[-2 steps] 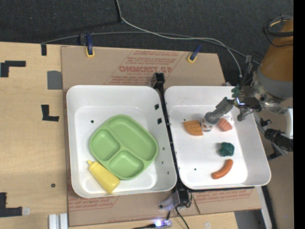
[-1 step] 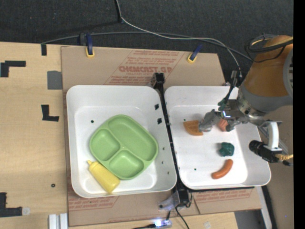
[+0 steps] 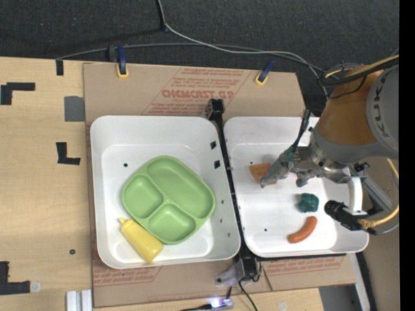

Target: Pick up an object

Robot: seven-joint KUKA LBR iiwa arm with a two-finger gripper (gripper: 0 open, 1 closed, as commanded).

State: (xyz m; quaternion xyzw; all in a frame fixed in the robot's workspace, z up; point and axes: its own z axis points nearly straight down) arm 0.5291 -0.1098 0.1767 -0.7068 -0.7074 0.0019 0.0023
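Observation:
In the right bin (image 3: pixel 259 131) lie three small things: an orange piece (image 3: pixel 259 171) at the left, a dark green lump (image 3: pixel 308 203) toward the right, and an orange-red sausage (image 3: pixel 302 230) near the front. My gripper (image 3: pixel 286 188) hangs low over this bin, open, with its fingers spread wide. One fingertip (image 3: pixel 268 180) sits right beside the orange piece, touching or nearly touching its right edge. The other fingertip (image 3: pixel 303 197) is just above the green lump. Nothing lies between the fingers.
The left bin (image 3: pixel 104 135) holds a green divided plate (image 3: pixel 168 199) and a yellow bottle (image 3: pixel 140 238) at its front left. A black divider (image 3: pixel 224 154) separates the bins. The arm's grey and orange body (image 3: pixel 353 125) covers the right bin's far right side.

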